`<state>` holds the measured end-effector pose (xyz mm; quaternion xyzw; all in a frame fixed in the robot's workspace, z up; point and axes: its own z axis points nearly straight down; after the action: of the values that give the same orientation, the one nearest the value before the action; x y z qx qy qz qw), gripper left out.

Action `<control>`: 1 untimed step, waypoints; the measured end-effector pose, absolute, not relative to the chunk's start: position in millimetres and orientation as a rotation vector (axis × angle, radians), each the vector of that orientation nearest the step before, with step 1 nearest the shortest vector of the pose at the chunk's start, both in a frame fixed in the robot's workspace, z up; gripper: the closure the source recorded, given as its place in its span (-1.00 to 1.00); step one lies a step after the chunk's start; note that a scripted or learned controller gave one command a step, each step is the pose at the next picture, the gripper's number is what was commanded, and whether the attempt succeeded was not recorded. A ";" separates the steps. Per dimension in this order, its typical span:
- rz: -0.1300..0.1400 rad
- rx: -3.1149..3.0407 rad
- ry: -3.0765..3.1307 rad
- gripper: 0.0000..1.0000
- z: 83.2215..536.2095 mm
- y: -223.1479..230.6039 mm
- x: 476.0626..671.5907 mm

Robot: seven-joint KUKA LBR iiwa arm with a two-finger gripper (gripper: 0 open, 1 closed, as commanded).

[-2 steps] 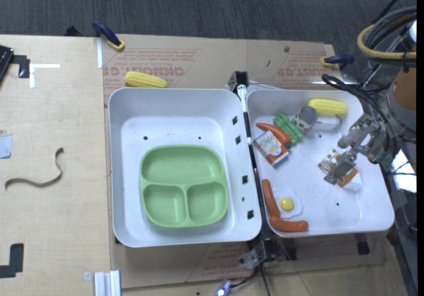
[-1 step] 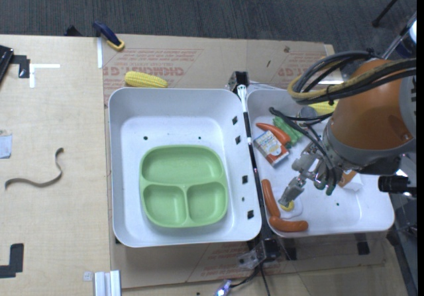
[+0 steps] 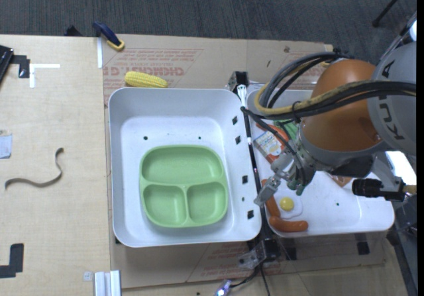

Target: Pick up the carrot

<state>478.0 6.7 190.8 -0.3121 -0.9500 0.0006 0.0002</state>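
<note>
Lower right of frame, in the right bin (image 3: 371,218): gripper (image 3: 289,175) hangs low over the bin's left side, near the wall shared with the left bin (image 3: 126,175). Cannot tell how wide it stands. Carrot (image 3: 267,190) lies just below-left of it against that wall, so the approach is likely crowded. A fried egg (image 3: 287,205) and sausage (image 3: 289,225) sit just beside. Green tray (image 3: 184,185) rests in the left bin; corn (image 3: 146,79) lies on the counter (image 3: 53,122) above it.

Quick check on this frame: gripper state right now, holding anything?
Gripper: low in the right bin, by the fried egg; whether it is open, closed or holding anything cannot be told.
</note>
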 end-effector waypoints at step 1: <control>0.002 -0.980 -2.985 -1.00 190.8 6.7 478.0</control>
<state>478.0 6.7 190.8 -0.3120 -0.9501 0.0006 0.0001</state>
